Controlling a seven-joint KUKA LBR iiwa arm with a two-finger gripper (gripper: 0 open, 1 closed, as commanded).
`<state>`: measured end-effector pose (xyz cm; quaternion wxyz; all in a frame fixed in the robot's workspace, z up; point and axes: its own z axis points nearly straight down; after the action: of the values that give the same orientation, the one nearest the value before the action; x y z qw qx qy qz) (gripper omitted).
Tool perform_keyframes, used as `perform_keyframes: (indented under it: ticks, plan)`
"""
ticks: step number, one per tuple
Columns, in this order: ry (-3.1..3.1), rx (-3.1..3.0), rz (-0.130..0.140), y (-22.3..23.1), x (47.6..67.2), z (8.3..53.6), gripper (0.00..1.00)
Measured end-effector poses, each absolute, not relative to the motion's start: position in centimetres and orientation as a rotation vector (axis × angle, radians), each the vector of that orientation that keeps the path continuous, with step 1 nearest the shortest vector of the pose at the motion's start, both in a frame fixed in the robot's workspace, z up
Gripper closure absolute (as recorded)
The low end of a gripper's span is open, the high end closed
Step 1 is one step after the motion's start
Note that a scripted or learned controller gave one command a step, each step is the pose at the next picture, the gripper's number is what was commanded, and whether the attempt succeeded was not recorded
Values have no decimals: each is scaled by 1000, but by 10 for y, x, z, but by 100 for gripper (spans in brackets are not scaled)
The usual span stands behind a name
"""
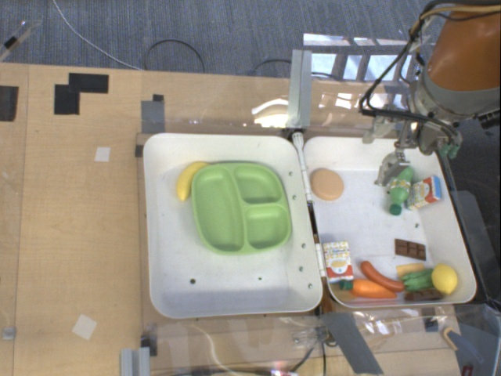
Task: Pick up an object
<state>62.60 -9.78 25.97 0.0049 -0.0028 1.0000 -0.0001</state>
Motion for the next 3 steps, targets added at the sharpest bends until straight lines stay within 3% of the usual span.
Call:
perform_keyframes:
  ticks: [1,2,3]
  plan:
    - [3140,-58,0,-144,633,176,0]
    - [3125,-54,-5,-194,660,90,0]
    - [3114,-64,-8,-191,663,104,100]
